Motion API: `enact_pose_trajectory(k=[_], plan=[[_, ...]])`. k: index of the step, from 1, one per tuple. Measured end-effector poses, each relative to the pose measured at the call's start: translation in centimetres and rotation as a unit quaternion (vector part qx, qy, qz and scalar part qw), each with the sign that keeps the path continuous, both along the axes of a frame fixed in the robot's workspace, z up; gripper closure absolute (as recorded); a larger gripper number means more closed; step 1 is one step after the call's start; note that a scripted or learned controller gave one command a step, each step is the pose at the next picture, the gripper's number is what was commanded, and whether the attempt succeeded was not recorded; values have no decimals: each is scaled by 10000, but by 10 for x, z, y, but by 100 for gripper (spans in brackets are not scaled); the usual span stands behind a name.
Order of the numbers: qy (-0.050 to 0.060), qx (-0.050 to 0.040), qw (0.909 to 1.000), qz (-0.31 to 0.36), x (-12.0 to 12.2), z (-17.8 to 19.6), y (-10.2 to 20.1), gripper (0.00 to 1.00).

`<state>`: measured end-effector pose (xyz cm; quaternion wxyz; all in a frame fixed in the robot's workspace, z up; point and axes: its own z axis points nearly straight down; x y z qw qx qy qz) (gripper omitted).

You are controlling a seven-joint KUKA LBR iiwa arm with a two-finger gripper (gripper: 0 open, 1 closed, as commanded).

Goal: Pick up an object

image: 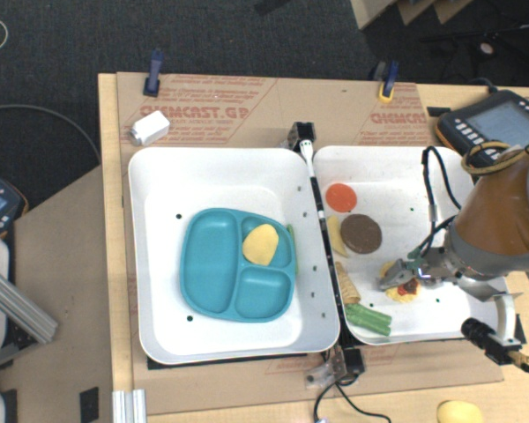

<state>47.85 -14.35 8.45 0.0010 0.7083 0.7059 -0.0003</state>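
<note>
Right bin, near edge: green piece lies flat by the front rim, well clear of the gripper. Just behind it sits the red-yellow piece, on the bin floor about mid-bin, and this looks like the pick target. The gripper is low over it, touching or nearly so. Whether it's spread or closed I can't tell; the tip is a dark tangle against the piece, and nothing is clearly seen clamped in it.

Handling, as a guess: the piece is tiny, probably a light plastic toy, stiff, a bit slick, not fragile. It should skid on the smooth white floor if nudged from one side, so take it across its narrow middle, coming straight down and centred.

Cone lies along the left wall, apart from the target. Further back is the brown disc, overlapping a pale yellow bit, then the orange disc. Both are flat, hard to get under, and well apart from the gripper.

Left bin: teal plate with a yellow lump in its top-right compartment – rounded and chunky, an easier grab but across the divider.

Arm comes in from the right, over the right bin's far corner
</note>
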Motion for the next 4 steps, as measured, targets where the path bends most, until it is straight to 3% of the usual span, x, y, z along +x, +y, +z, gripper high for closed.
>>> enact_pose_trajectory(k=[1,2,3,4], plan=[[-22,-4,10000,26,58,0,-15,0],[29,24,10000,14,15,0,15,0],[-18,13,10000,46,1,104,102,0],[-96,4,9999,35,12,377,107,0]])
